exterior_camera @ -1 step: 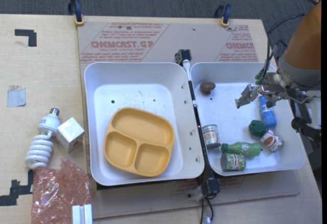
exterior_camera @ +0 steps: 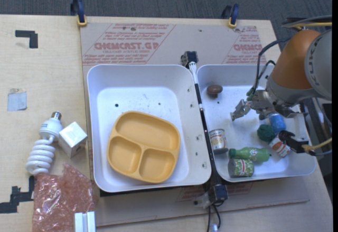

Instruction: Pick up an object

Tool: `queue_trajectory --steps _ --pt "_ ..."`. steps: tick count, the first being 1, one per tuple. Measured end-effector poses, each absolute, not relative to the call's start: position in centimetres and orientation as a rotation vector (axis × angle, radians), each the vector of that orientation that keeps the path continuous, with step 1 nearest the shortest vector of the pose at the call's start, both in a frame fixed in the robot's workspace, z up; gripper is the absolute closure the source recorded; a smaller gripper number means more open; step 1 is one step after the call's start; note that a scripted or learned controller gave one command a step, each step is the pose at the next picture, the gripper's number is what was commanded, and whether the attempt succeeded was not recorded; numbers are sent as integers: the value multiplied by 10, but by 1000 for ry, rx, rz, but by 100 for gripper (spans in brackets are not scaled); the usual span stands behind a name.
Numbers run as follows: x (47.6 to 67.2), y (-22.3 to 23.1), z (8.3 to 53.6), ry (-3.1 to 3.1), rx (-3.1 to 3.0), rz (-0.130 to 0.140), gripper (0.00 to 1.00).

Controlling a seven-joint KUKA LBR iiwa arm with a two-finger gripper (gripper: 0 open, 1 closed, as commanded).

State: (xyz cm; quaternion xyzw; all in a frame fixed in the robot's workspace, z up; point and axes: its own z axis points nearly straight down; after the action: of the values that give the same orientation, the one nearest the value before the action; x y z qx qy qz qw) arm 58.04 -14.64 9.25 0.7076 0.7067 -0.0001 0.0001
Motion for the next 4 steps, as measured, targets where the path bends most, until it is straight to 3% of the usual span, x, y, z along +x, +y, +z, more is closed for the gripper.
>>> queue_trajectory --steps 1,2,3,4 --pt "507 -122 92 2220 2223 0 0" --pt "508 -122 102 2216 2223 2 100" --pt "570 -96 92 2221 2220 0 100" --pt "570 -96 92 2221 2221 0 0"
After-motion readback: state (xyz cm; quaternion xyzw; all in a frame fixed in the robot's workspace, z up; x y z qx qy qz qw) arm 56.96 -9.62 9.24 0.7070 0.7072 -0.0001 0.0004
